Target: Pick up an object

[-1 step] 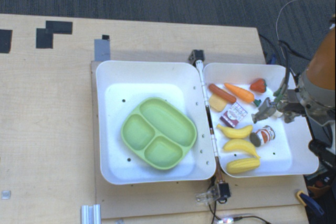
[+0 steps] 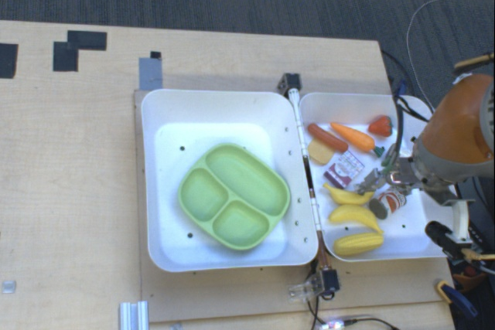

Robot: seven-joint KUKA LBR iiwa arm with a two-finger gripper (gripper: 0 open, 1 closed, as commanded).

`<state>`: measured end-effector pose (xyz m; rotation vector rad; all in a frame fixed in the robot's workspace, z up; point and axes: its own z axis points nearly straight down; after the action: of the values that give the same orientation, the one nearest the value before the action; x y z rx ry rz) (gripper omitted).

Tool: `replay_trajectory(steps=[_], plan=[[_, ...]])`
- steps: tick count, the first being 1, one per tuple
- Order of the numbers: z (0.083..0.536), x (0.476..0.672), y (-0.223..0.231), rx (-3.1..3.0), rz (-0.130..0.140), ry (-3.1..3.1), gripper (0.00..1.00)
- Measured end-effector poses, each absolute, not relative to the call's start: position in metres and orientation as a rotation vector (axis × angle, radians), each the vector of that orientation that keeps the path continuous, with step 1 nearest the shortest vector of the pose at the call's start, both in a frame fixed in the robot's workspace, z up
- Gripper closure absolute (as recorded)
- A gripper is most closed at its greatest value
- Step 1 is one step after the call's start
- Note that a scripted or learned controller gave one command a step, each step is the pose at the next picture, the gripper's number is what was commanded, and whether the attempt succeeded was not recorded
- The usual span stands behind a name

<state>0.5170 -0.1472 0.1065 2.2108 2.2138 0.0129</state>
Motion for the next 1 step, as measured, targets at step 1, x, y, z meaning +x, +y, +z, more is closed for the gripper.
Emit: replay_trajectory(steps=[1], plan=[[0.1172,0.5183,-0.1461,2.208,0.017,2.216,1.0]])
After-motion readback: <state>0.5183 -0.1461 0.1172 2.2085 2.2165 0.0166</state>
